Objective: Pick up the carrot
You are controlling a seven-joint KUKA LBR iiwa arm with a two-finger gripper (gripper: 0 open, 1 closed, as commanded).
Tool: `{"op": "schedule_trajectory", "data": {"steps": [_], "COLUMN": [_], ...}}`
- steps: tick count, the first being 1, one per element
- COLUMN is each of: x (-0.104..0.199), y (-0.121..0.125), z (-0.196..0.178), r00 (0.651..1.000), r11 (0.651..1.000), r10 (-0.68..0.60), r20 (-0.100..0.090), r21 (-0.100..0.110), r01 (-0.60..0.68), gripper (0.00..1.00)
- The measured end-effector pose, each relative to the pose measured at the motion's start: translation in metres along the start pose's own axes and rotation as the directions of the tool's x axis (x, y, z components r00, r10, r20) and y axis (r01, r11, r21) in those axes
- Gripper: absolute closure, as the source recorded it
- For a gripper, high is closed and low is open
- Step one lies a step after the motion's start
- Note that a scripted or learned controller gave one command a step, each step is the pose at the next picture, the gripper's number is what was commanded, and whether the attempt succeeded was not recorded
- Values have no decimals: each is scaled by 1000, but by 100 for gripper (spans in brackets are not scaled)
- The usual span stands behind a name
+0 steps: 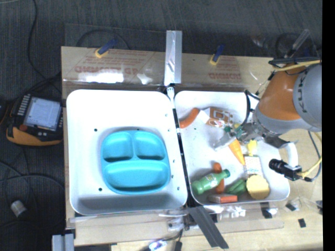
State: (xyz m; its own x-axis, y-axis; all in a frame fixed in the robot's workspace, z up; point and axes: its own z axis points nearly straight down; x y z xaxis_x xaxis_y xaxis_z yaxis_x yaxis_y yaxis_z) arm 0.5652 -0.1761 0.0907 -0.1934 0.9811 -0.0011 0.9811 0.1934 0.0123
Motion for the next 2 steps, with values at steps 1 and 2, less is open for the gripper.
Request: {"op": "schedule_trajectory", "data": {"steps": [1, 2], "x": [0, 56], "y": [1, 15], "z": [-10, -153], "r00": [1000, 998], "r11": [1000, 998], "r10": [1, -55], "r20": [-1, -2], "r21": [-3, 12], "r01": [-1, 55], "gripper": [100, 100]}}
